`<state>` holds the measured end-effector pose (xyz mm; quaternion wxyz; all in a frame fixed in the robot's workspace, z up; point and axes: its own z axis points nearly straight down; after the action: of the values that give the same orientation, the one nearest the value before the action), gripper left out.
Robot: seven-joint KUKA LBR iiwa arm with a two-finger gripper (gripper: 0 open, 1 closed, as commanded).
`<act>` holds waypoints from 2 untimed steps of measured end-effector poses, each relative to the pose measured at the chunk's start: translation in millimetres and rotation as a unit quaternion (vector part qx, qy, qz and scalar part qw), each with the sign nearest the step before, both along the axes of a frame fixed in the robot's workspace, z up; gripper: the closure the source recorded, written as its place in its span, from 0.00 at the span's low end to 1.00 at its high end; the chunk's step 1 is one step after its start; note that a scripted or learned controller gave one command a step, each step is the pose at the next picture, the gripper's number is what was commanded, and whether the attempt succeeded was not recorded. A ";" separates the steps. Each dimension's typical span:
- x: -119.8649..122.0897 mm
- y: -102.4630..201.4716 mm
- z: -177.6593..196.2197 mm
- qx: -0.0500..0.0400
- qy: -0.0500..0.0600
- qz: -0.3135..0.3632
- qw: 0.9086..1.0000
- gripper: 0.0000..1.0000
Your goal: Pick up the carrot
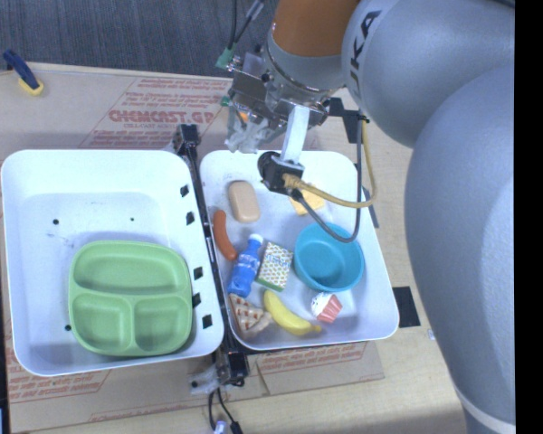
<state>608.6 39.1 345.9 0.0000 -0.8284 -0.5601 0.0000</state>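
Carrot [222, 233] against right bin's [369, 242] left wall, beside blue bottle [245, 266] | my gripper [246, 138] above bin's far rim, holding nothing | step: approach | next: descend onto carrot, avoiding wall

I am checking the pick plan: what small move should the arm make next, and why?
Probably move the gripper toward the camera and down over the carrot. The gripper sits at the right bin's far edge, while the carrot lies by the left wall, beside the blue bottle.
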 end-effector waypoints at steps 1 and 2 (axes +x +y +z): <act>22.7 -63.3 -58.2 0.000 0.008 0.135 0.991 1.00; -15.3 22.3 -126.6 0.000 0.009 0.144 0.989 1.00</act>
<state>593.3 61.4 219.2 0.0050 -0.7388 -0.6739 0.0076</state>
